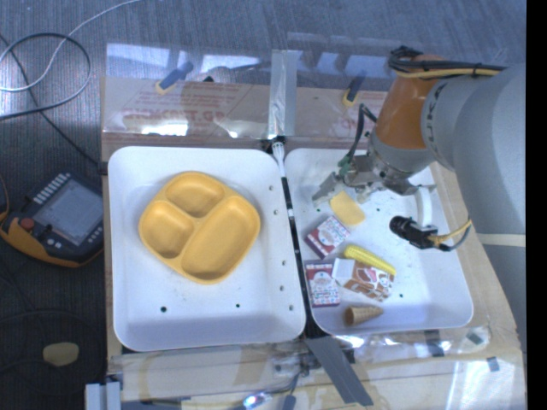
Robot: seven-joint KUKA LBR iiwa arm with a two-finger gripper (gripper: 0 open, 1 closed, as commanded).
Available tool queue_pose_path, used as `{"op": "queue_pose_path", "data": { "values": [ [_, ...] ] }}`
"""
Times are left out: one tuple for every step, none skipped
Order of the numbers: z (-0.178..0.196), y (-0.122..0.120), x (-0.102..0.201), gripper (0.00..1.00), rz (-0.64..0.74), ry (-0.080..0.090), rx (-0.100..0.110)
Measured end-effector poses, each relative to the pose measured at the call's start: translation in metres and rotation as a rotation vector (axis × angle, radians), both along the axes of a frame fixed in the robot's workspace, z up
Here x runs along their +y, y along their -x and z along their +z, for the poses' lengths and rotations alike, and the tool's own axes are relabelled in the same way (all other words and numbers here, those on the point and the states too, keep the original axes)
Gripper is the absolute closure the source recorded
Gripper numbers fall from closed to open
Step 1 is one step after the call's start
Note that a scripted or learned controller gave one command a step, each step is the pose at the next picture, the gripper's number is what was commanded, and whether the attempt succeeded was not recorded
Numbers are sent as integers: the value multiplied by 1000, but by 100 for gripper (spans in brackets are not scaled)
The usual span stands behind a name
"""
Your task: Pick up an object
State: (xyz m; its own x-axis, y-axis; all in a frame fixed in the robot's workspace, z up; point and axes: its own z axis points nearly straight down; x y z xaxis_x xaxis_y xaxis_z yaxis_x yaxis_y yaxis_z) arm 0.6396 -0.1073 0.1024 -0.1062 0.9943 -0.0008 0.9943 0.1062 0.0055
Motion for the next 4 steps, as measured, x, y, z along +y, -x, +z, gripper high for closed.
{"op": "queue_pose_path", "data": {
  "values": [
    [-12,1,-1,0,-57,0,-6],
    [-14,-33,-35,0,41,3,-3],
    [-13,11,5,0,-13,4,-4],
    [-6,10,5,100,-15,1,-3]
  ]
}}
